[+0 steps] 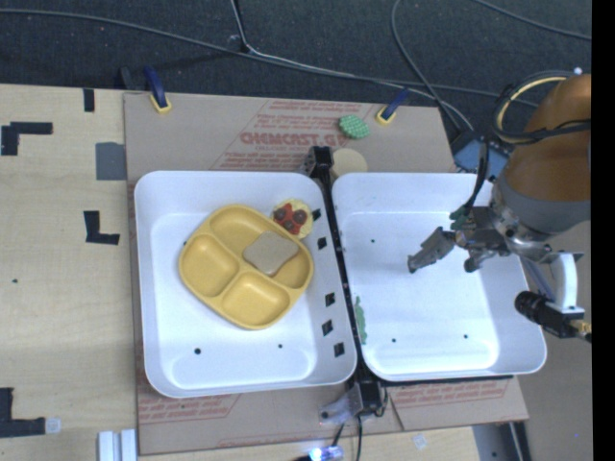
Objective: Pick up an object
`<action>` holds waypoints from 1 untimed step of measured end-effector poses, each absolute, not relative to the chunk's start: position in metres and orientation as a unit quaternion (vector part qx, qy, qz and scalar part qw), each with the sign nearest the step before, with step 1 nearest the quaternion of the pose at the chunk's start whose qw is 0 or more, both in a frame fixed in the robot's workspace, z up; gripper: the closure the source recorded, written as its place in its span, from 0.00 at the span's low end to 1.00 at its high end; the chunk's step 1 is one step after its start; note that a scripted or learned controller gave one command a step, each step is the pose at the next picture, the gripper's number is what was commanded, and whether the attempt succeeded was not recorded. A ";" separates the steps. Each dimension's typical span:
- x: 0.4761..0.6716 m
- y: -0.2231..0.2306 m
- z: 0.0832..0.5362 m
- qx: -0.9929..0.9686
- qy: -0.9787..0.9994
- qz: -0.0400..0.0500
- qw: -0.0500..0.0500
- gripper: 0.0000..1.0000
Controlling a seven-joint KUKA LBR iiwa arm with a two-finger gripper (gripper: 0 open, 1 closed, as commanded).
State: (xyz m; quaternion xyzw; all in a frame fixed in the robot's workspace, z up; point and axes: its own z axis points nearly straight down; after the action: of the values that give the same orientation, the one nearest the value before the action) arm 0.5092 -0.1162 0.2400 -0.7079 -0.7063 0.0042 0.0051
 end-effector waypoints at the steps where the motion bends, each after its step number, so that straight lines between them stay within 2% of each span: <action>1: 0.512 -0.116 0.246 -0.707 -0.707 0.001 0.001 0.00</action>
State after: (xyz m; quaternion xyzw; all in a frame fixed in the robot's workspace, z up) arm 0.5115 -0.1159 0.2457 -0.7067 -0.7075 0.0006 0.0005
